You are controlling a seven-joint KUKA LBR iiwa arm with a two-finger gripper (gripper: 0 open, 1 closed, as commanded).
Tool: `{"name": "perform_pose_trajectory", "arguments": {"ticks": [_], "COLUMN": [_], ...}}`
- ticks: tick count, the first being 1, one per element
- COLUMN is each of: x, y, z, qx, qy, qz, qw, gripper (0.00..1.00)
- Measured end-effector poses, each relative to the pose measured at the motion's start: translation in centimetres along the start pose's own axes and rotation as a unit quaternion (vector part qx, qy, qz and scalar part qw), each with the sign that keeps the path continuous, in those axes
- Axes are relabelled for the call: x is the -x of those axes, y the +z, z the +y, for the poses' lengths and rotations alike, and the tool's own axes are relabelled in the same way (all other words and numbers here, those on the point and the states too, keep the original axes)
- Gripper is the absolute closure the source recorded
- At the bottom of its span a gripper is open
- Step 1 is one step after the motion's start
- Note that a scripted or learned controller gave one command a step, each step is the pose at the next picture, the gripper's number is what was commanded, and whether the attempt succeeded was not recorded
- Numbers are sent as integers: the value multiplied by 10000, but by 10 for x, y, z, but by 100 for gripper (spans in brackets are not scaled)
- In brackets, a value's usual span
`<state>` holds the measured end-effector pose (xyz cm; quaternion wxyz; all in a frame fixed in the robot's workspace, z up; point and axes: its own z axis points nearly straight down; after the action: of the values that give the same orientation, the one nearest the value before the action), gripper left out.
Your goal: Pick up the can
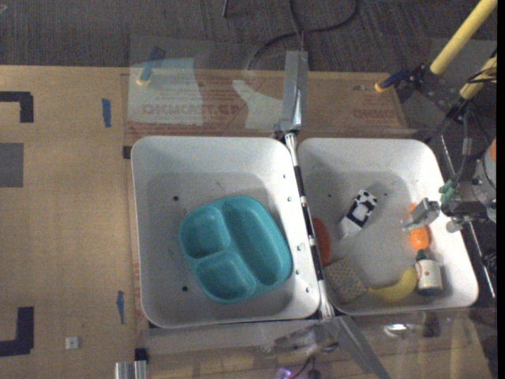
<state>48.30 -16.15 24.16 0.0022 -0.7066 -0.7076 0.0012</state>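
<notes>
1. The pick is not yet made, as I judge it. The can (pixel 428 275) stands upright in the near right corner of the right bin (pixel 392 153), resting on the bin floor with nothing around it.
2. Beside the can lie a banana (pixel 397 287), just to its left, and an orange thing (pixel 419 238) just beyond it. A black-and-white bottle (pixel 359 212) lies nearer the bin's middle.
3. My jaws (pixel 422 212) hang at the bin's right side, above the orange thing and a little short of the can.
4. I cannot tell whether my jaws are released or clenched; the metal parts blur together here. I see nothing held in them.
5. What is left: come over the can, descend, close on it and lift.
6. The left bin (pixel 158 164) holds a teal divided plate (pixel 235 247), which plays no part.
</notes>
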Motion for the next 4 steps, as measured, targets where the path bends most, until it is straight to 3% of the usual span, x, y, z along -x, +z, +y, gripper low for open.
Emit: {"name": "perform_pose_trajectory", "arguments": {"ticks": [1, 2, 3, 4], "x": [-55, -49, -57, -56], "y": [129, 153, 154, 144], "z": [-3, 89, 138, 139], "qx": [14, 76, 63, 74], "qy": [-941, -815, -187, -193], "qz": [-4, -26, -28, -48], "qw": [9956, 9966, 9998, 9998], "gripper": [0, 0, 0, 100]}}
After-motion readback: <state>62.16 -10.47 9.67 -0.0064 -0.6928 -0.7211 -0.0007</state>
